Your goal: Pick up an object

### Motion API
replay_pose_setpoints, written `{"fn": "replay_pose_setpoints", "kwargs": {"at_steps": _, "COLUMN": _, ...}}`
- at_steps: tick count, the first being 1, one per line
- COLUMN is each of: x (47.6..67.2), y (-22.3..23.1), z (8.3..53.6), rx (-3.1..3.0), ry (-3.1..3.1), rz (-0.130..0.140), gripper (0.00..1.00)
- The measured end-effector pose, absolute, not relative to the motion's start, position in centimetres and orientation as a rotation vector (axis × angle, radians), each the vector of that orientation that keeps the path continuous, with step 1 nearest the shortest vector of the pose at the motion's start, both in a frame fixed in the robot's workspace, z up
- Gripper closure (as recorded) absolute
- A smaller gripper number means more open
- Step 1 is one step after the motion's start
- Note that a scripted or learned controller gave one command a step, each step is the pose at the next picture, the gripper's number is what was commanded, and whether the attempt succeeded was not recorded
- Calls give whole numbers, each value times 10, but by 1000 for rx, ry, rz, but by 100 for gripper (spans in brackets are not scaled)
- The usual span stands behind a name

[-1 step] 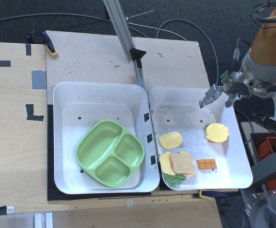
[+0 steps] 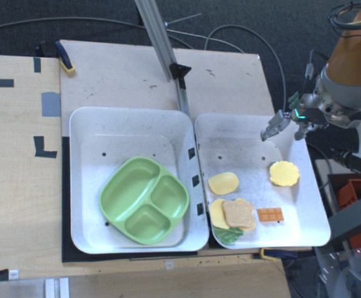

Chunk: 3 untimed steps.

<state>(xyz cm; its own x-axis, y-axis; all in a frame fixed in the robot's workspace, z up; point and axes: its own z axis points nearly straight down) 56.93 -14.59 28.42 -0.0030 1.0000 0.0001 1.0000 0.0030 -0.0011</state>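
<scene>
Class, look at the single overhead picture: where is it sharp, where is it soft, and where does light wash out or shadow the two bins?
Camera view: the green tray and the food pieces, such as the round yellow piece, are fairly sharp; the tool is soft and blurred; the left bin looks bright and washed out, with a faint shadow under the tray; the right bin appears greyer and speckled.

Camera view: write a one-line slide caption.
Gripper hangs over the right bin and its toy food; green plate lies in the left bin.
</scene>
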Motion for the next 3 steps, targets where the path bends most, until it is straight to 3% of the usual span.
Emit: {"fn": "replay_pose_setpoints", "kwargs": {"at_steps": 3, "x": 578, "y": -135, "z": 113, "rx": -2215, "ry": -2221, "rz": 7, "gripper": 0}}
